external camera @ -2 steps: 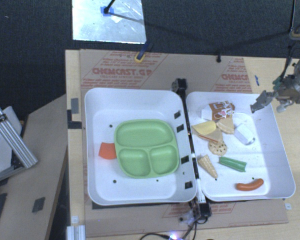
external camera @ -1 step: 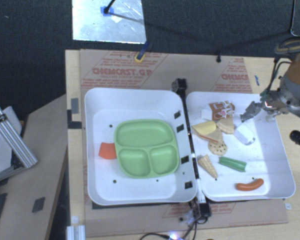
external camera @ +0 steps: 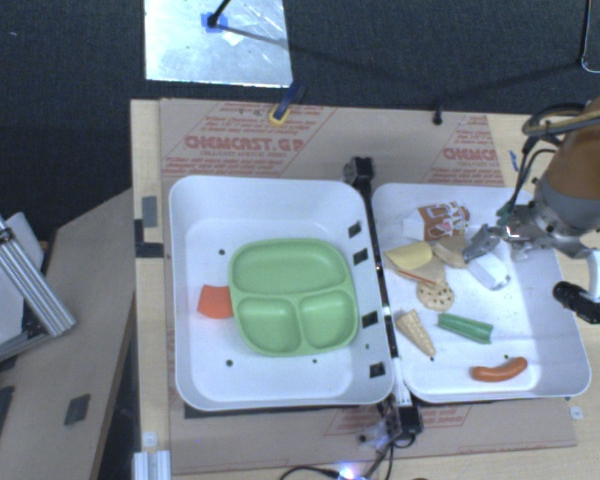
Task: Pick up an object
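Claw (external camera: pixel 488 253) low in right bin (external camera: pixel 560 363) at 1 o'clock; finger state unclear; risk: clustered toy food (external camera: pixel 427 264) blocks clean grip

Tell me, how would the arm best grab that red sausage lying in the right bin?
Probably across its middle, coming straight down. The sausage lies flat and long, running roughly left to right near the front wall of the right bin, apart from the green piece behind it, so closing across its narrow width looks easiest.
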Motion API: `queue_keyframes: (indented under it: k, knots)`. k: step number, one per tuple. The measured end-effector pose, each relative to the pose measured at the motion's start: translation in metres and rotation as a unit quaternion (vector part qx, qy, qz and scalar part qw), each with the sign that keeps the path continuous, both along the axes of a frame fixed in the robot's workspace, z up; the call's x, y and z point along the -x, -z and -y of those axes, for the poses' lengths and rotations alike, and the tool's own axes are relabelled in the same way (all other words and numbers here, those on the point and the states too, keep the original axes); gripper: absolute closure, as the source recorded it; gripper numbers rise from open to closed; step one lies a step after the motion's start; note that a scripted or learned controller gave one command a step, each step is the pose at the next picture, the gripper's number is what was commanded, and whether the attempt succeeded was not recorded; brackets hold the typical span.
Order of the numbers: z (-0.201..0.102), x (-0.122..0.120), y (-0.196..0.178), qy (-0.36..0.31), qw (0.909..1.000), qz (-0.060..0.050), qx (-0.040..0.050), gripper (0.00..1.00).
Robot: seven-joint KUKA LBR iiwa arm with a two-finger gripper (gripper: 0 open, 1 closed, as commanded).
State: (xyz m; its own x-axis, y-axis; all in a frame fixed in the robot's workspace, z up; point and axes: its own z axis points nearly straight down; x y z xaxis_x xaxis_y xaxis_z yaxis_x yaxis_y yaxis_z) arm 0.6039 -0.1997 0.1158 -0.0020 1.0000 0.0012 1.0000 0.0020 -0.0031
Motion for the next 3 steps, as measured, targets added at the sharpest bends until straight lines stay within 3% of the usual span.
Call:
queue_keyframes:
  k: [1, 2, 3]
  knots:
    - [0.0, -0.002, 0.03, 0.0, 1.0, 0.002, 0.0001, 0.0]
    - [0.0, -0.003, 0.016, 0.0, 1.0, 0.005, 0.0009, 1.0]
    - [0.002, -0.002, -0.028, -0.001, 1.0, 0.004, 0.0015, 1.0]
